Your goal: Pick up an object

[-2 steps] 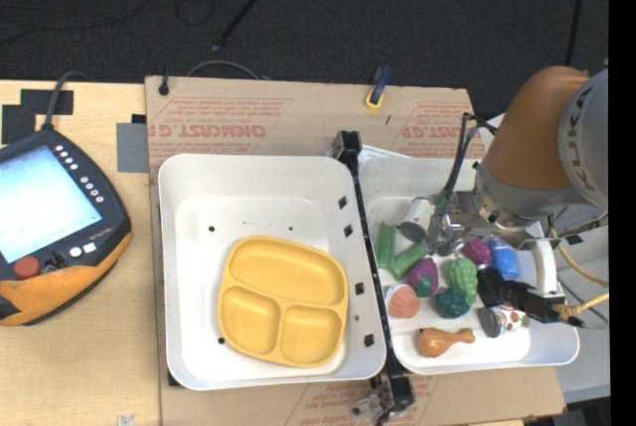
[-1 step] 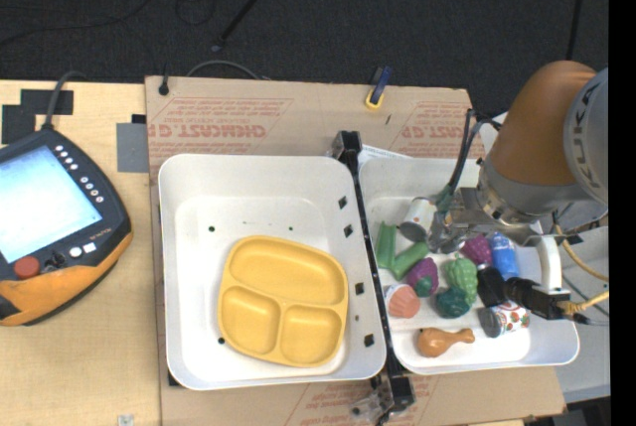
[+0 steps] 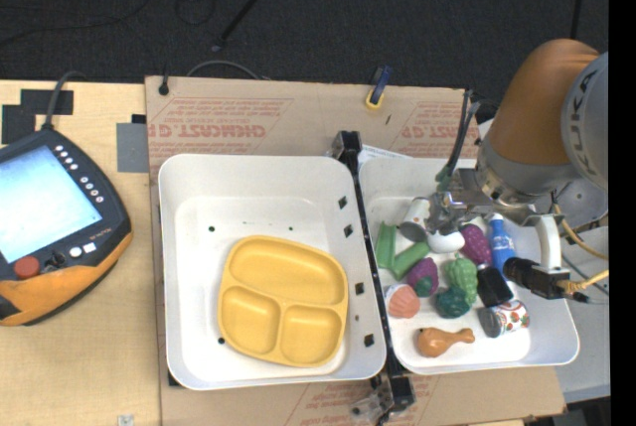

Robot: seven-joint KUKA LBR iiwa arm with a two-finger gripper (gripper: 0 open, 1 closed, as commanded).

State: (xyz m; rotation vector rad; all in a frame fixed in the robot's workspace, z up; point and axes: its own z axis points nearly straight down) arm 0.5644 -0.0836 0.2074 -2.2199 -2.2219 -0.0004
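Broadly, the left shallow white plastic bin [image 3: 189, 206] has free floor along its walls around the yellow three-compartment plastic tray [image 3: 283, 300]. Its neighbour, the right white bin [image 3: 556, 340], is crowded: green, purple, pink and black toy pieces [image 3: 437, 275] packed near the divider, an orange pear-shaped toy [image 3: 442, 341] near the front edge. The hand [image 3: 444, 215] hangs over this heap; whether it is clenched I cannot tell.

I see a yellow divided plate [image 3: 283, 300] lying in the left bin [image 3: 189, 186], a control tablet [image 3: 55, 215] on the bench's left, and cardboard [image 3: 258, 121] behind.
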